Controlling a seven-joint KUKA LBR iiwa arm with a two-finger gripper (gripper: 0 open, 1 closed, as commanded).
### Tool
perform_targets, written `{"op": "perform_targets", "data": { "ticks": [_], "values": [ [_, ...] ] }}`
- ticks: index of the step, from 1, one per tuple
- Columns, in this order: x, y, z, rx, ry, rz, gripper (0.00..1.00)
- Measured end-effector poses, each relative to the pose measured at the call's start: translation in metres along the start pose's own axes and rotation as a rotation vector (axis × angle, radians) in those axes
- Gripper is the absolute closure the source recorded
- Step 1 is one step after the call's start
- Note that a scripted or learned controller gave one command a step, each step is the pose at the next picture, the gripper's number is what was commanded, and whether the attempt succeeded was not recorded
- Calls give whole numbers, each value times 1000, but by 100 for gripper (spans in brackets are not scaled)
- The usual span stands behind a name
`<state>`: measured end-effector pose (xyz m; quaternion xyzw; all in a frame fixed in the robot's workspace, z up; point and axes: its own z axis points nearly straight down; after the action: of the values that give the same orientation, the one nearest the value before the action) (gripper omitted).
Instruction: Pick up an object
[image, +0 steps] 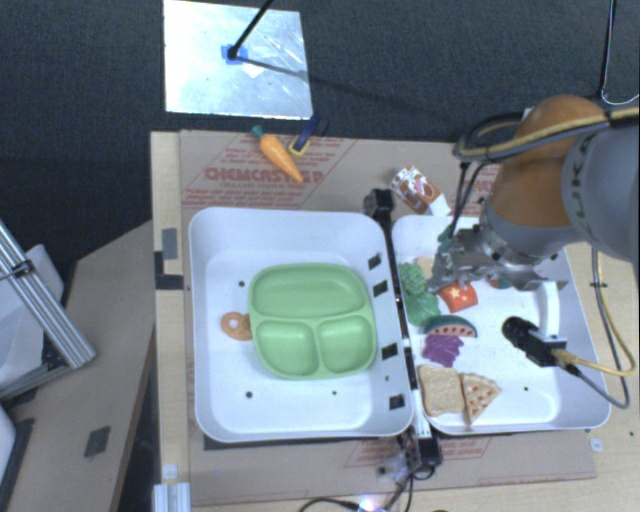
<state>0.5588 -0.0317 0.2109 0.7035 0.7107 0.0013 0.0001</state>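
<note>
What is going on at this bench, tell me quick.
A grey robot arm reaches in over the right bin, its pincer down among toy food: a red piece, a watermelon slice, purple grapes and a pizza slice. Nothing looks lifted yet. The left bin holds a green divided plate and a small pretzel.

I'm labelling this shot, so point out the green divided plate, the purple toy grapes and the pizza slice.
green divided plate (310, 318): camera view, on the ridge between its compartments.
purple toy grapes (442, 348): camera view, middle of the bunch.
pizza slice (478, 393): camera view, centre of the topping.
</note>
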Motion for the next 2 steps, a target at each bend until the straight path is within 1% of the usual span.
{"op": "perform_targets", "data": {
  "ticks": [1, 2],
  "values": [
    [57, 17, 1, 0, 1, -1, 100],
    [81, 25, -23, -1, 0, 3, 100]
  ]
}}
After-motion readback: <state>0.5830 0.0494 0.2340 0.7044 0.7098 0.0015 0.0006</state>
